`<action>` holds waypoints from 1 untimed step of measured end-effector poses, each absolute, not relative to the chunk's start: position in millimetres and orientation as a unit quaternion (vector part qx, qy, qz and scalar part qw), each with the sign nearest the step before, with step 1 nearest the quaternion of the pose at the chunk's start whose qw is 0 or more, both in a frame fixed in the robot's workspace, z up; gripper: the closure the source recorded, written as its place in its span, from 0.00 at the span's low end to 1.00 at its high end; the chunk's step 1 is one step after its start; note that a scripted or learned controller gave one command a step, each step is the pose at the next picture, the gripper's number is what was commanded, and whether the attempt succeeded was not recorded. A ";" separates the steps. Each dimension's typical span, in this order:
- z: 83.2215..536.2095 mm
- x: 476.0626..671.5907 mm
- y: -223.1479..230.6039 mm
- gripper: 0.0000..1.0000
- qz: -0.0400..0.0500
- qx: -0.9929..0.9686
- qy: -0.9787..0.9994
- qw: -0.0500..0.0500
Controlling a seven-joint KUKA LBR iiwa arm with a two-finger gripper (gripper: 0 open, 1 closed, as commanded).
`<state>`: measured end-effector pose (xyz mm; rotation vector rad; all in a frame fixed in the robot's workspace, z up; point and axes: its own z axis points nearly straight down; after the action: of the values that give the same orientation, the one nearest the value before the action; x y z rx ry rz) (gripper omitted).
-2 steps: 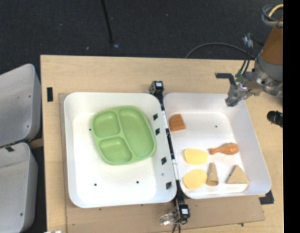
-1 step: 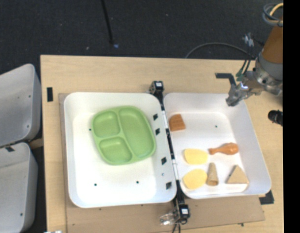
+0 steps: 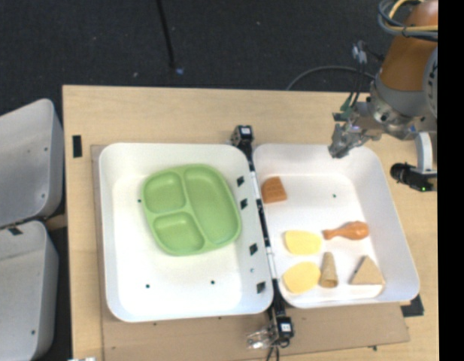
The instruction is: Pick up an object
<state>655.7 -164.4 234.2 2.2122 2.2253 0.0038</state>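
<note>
My gripper [image 3: 341,148] hangs over the far rim of the right bin [image 3: 382,173], near its back right corner, with nothing seen between its fingers. Inside that bin lie a brown bread-like block [image 3: 274,190] at the left, an orange drumstick-shaped piece [image 3: 347,232], two yellow pieces [image 3: 301,241] [image 3: 301,277], a tan cone [image 3: 329,270] and a tan wedge [image 3: 365,271] near the front. All of them lie well in front of the gripper.
The left bin [image 3: 119,277] holds a green divided plate [image 3: 190,209]. A black clamp strip [image 3: 256,224] runs between the bins. White chair parts [image 3: 21,164] stand at the left; a cable [image 3: 322,74] loops behind the bench.
</note>
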 end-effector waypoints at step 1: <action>227.0 658.2 -118.0 1.00 0.000 0.705 0.709 0.000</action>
<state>658.2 -118.0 227.0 2.2153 2.2268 0.0004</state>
